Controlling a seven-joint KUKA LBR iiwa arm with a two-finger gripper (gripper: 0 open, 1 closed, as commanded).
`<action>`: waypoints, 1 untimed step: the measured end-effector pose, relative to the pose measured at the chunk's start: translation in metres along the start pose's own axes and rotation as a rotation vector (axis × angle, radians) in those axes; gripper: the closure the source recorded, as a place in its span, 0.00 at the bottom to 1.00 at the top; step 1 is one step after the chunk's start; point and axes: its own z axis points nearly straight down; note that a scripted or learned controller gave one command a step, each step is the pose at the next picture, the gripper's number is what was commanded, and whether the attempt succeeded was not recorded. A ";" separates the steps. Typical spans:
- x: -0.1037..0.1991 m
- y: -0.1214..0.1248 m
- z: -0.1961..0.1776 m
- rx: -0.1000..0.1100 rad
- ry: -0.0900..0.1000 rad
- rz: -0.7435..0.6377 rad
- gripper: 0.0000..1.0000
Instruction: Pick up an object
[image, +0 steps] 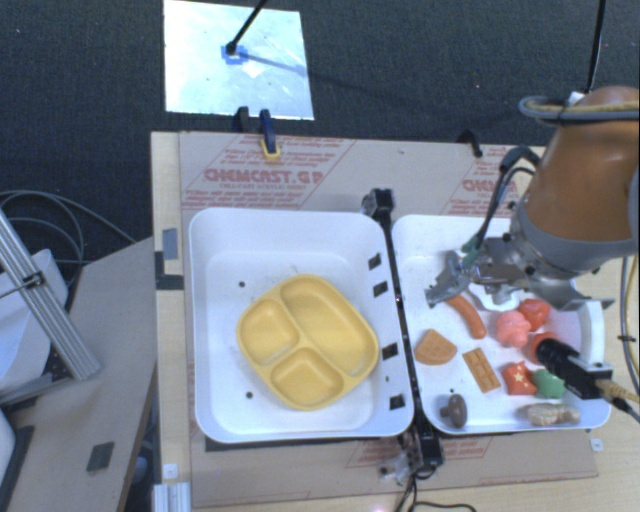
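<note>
Camera view: smooth yellow three-compartment tray (306, 342), glossy sausage (467, 316).

My tool (452, 282) low over right bin (425, 235), just beside the sausage (467, 316). Wedge (435, 348), cracker (481, 369), pink piece (512, 328) near. Yellow divided tray (306, 341) in left bin (225, 250).

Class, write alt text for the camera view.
A grey-and-orange robot arm lowers its gripper over toy foods in the right white bin; the left bin holds a yellow divided tray.
</note>
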 end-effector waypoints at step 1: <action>0.011 0.063 0.095 0.017 -0.002 0.007 0.00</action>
